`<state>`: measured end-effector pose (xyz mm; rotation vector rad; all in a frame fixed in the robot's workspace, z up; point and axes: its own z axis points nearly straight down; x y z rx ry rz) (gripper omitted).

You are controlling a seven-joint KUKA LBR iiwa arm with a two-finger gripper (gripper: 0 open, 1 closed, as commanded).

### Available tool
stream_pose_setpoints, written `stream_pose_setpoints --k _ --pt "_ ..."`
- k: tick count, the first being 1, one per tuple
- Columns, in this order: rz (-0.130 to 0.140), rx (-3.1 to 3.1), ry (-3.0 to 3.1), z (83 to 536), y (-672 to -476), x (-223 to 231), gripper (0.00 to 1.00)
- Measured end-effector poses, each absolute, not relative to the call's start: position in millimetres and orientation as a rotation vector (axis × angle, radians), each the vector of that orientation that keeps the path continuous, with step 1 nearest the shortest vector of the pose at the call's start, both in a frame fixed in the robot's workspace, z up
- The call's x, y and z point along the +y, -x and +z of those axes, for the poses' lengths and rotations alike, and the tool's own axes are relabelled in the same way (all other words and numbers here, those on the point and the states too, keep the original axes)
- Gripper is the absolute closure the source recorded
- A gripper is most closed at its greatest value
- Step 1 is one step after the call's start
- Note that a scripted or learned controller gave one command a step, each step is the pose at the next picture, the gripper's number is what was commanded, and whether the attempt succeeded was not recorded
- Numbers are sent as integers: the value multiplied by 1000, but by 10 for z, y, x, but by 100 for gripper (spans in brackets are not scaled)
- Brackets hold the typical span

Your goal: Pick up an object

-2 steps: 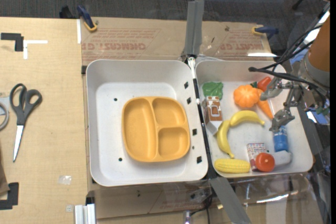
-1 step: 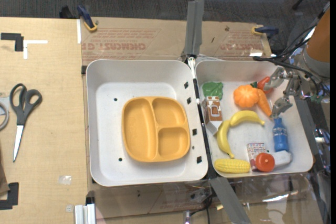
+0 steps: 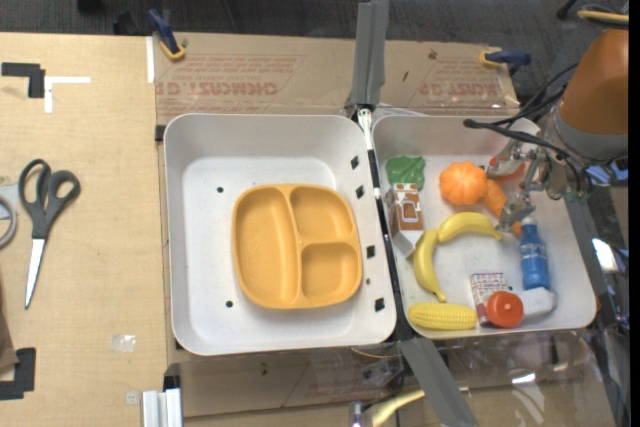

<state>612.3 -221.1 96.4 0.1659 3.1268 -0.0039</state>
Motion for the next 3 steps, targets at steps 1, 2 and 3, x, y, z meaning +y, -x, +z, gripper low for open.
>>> stream_pose_setpoints --k 1,2,3 --pt "-2 3122 -159 1070 -6146 -2182 100" --pt "1 3131 -173 2406 -6194 -1071 100" --pt "0 3129 -266 2661 -5421 -480 100"
